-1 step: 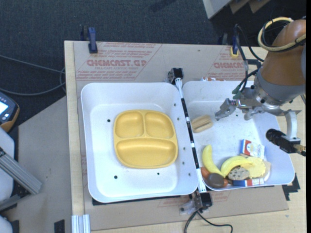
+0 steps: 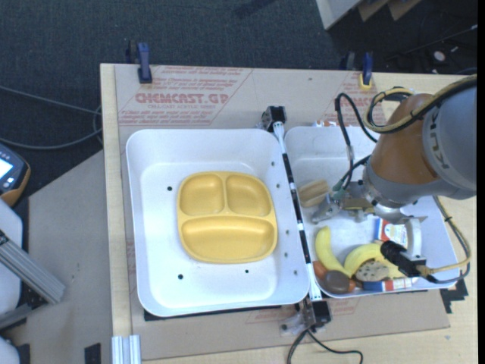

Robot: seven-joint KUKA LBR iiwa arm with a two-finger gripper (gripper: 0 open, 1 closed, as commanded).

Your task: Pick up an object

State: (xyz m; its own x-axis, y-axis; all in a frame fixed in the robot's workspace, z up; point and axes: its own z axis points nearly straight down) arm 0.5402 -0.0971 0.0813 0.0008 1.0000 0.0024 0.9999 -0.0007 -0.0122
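Observation:
My gripper (image 2: 331, 206) is low in the right bin (image 2: 322, 144), near its left wall, with the orange-banded wrist behind it to the right. A tan block (image 2: 311, 193) lies just to the upper left of the gripper, close to it or touching; contact is unclear. A banana (image 2: 324, 247) lies below the gripper. Beside the banana sit a yellow rounded object (image 2: 364, 258), a brown round object (image 2: 338, 282) and a white and red carton (image 2: 402, 234), partly under the arm.
The left bin (image 2: 151, 226) holds a yellow divided plate (image 2: 226, 217) at its middle. A ridge with clips (image 2: 291, 203) separates the two bins. Black and yellow cables (image 2: 356, 116) loop over the back of the right bin.

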